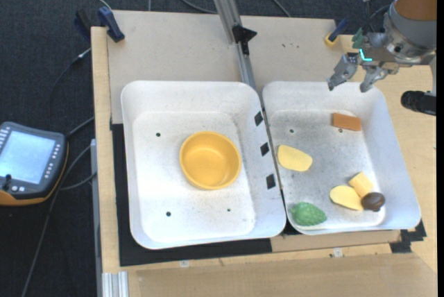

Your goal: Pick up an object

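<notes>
Gripper (353,75) is hovering open over the right bin's (395,143) far edge, gripping nothing; the orange block (346,122) is lying just nearer, its long axis left-right.

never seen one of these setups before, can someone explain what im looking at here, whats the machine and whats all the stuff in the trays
This is one picture from a camera fixed above a workbench, looking down at a slant. The grey and orange thing at the upper right is a robot arm; at its end is a two-finger gripper, its fingers spread open with nothing between them. It hovers over the back edge of the right bin.

Two shallow white bins sit side by side. The left bin holds a yellow bowl. In the right bin lie an orange block, a pale yellow piece, a green lump, and a cluster of two more yellow pieces with a small brown ball. The arm's job is to pick up one object.
</notes>
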`<state>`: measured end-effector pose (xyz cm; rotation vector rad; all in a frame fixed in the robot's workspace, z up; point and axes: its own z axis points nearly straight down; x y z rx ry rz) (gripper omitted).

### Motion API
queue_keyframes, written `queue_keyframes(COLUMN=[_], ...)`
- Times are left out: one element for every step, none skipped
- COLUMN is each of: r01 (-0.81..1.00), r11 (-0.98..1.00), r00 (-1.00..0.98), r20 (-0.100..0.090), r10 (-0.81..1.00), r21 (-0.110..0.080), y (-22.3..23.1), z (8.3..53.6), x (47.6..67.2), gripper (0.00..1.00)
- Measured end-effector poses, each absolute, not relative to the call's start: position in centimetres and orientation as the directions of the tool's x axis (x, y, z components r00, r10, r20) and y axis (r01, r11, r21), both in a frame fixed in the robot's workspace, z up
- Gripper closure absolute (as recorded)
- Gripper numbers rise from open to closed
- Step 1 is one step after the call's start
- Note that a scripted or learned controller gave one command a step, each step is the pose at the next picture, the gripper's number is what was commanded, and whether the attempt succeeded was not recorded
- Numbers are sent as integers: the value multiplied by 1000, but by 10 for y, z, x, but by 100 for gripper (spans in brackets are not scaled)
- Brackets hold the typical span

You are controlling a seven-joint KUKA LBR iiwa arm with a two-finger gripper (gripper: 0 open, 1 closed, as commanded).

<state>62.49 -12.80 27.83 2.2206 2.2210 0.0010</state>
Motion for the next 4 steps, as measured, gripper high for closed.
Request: queue_keyframes(r01=[1000,1000,1000,1000], r11=[0,0,1,0], r00=[0,0,-1,0], r20=[0,0,1,0], r10=[1000,1000,1000,1000], r21=[1,-3,-3,-3], y=[-128,-133,-127,-132], z=[278,228,184,140], x=[625,616,619,621], gripper=[0,0,0,0])
